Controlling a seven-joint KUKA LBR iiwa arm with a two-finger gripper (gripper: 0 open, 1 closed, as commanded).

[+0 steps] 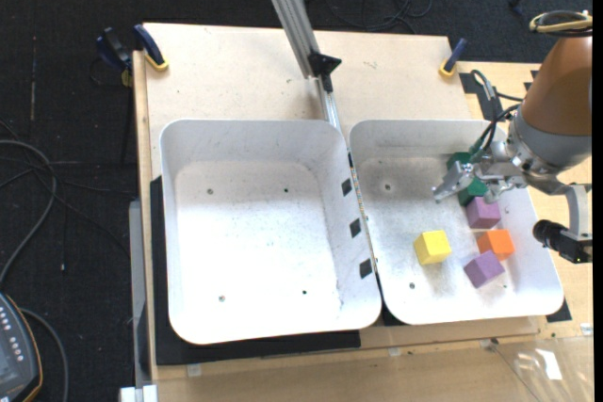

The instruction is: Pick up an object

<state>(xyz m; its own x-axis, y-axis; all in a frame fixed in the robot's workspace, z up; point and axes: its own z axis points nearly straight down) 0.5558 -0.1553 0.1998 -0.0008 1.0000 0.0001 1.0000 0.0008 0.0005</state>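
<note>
The right bin holds several small blocks: a yellow cube, an orange cube, a purple block and a second purple block. A green object lies partly hidden under the wrist. My gripper hangs low over the bin's right middle, just above and left of the upper purple block, right at the green object. Whether it touches or holds anything is hidden by its own metal body.
The left bin stands beside the right one, their walls meeting at a ridge with black tabs. A slanted metal rail rises behind the bins. Clamps sit at the board's far corners.
</note>
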